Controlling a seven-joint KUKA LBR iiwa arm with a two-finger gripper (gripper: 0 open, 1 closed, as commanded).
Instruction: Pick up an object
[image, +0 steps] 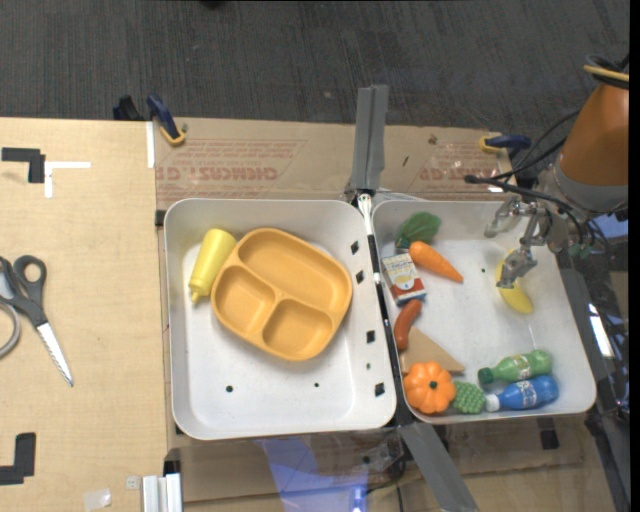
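Two shallow white plastic bins side by side, smooth with rounded corners. Left bin (200, 400): glossy orange-yellow divided tray (280, 293), three compartments, rounded-square shape, lying flat a bit tilted; smooth yellow mustard bottle (208, 262) just beside its left edge, touching it.

Right bin (480, 320): toy foods, mostly shiny plastic. Far left corner, green leafy piece (419, 226), orange carrot (436, 261) tapering to the right, just near it. Small printed carton (402, 277) by the left wall, red sausage (405, 322) below it, tan wedge (432, 350) next to that. Near edge: ribbed orange pumpkin (429, 388), bumpy green piece (469, 398), blue bottle (525, 395), green bottle (515, 367) lying just behind the blue one.

Yellow banana-like piece (517, 298), curved and smooth, lies on the bin floor toward the right side. Metal gripper (516, 262) sits directly above it, tips right at its top end; can't tell if the fingers are spread or closed, or whether they grip it.

Scissors (35, 315) with grey handles on the tan board far left.
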